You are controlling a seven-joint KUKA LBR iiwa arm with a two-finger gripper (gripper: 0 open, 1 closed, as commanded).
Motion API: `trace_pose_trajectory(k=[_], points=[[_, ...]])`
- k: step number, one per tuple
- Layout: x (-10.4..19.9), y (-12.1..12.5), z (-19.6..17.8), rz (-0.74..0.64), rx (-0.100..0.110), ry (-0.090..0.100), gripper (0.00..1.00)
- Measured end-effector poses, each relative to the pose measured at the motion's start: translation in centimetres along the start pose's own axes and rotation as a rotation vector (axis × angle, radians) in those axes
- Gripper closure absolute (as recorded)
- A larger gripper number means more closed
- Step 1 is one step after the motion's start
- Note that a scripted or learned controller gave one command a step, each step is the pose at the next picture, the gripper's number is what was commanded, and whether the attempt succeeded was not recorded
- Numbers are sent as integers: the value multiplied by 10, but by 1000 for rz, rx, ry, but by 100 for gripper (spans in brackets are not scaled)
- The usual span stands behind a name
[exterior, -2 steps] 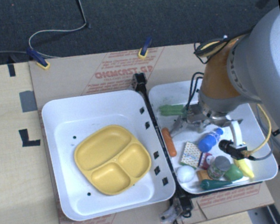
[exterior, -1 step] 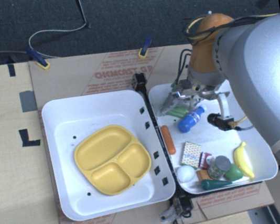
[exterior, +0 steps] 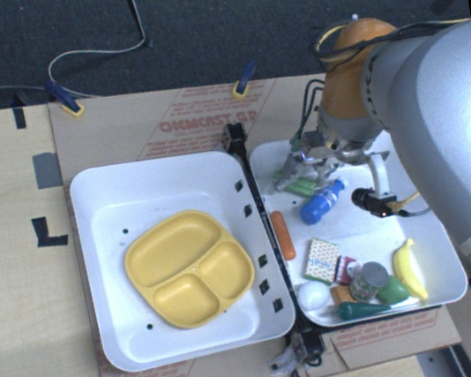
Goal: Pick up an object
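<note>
Reach step: gripper (exterior: 303,165) low in right bin (exterior: 450,268), near blue bottle (exterior: 321,202). Fingers: can't tell. Next: centre, close.

Yellow divided tray (exterior: 189,266) in left white bin (exterior: 103,250), blue clips (exterior: 245,82) on cardboard (exterior: 179,121), black cable (exterior: 96,50)

Wooden bench (exterior: 20,291), cardboard sheet (exterior: 197,118), two white bins (exterior: 103,250)

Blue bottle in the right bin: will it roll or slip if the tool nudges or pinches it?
The blue bottle lies on its side, so a nudge across its round body would probably roll it. Its surface looks like smooth plastic, so a pinch may slip. It looks small and likely light, and could skid on the right bin floor.
</note>
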State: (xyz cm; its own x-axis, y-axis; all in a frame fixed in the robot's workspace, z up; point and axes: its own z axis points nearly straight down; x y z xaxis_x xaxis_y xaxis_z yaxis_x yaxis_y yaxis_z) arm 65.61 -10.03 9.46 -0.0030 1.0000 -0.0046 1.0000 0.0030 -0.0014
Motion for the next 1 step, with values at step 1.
trace_pose_trajectory(k=[1], points=[[55,-44,-90,1,-1,5,100]])
